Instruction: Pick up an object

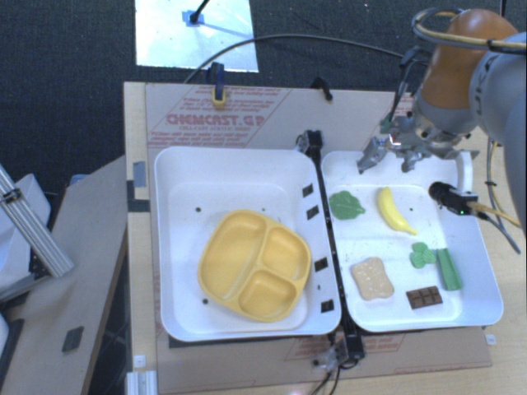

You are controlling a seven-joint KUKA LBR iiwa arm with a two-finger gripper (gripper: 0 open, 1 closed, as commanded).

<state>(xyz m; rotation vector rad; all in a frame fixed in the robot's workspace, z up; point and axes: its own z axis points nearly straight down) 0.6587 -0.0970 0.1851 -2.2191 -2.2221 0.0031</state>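
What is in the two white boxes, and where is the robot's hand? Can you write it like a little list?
left bin: yellow tray with three compartments
right bin: banana, green leaf, cracker, chocolate bar, broccoli, green stick
hand: above the far edge of the right bin, fingers spread, nothing between them
nearest food to hand: banana and green leaf
arm: reaches in from the right

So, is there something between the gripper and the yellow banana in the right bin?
Nothing visible stands between them. The gripper hangs above the far edge of the right white bin, and the yellow toy banana lies just in front of it on bare bin floor. The green leaf-shaped piece lies to the banana's left, apart from it.
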